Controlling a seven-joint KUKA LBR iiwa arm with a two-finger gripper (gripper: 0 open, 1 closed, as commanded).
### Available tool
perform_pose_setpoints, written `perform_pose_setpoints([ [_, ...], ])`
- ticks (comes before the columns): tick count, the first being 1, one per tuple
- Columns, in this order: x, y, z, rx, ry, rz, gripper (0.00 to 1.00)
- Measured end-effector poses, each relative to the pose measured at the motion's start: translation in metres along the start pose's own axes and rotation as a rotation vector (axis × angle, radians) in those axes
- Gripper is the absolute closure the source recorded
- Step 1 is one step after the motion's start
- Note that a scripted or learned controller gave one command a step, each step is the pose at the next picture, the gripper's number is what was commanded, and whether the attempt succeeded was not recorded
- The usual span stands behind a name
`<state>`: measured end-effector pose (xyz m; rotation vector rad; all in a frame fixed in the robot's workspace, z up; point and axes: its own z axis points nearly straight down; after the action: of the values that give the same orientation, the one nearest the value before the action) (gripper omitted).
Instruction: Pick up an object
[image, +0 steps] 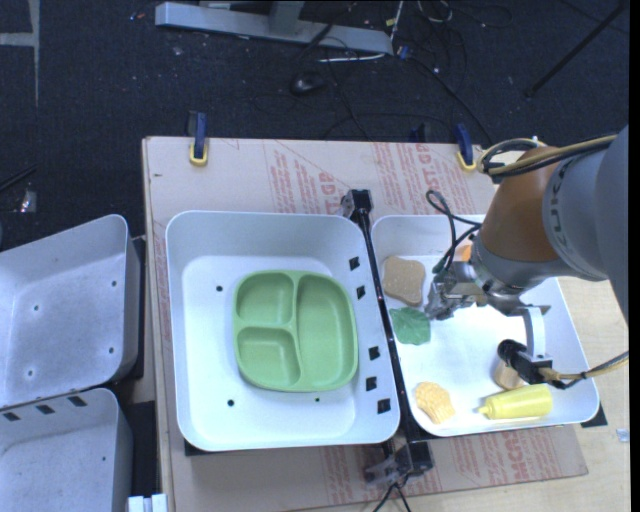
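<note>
- Right bin (470, 350): the floor is open through the middle, from the green piece across to the right wall, and the things sit along the edges
- Tan flat piece (405, 280) lies near the left wall in the upper part of the bin; green piece (411, 327) lies just below it, also close to that wall
- Yellow knobbly piece (433, 401) is near the front-left corner; long yellow piece (517, 403) lies along the front wall, with a small tan piece (505, 376) just above it, partly hidden
- Left bin (200, 300): green divided tray (296, 332) sits mid-floor, with a white margin on all sides
- Arm (545, 215) comes in over the right bin's upper-right rim and covers that corner
- Gripper (440, 303) is low in the right bin, just up and right of the green piece and beside the tan flat piece; contact with either cannot be told
- How far the gripper is open cannot be told from this angle, nor whether it holds anything
</note>
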<state>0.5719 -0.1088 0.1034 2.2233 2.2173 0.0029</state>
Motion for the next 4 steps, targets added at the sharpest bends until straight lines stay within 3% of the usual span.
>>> perform_pose_setpoints([
  [1, 0.006, -0.007, -0.056, -0.001, -0.001, -0.005, 1.00],
  [3, 0.007, 0.001, -0.182, -0.004, -0.002, -0.006, 1.00],
  [4, 0.060, 0.016, -0.184, -0.001, 0.000, -0.010, 1.00],
])
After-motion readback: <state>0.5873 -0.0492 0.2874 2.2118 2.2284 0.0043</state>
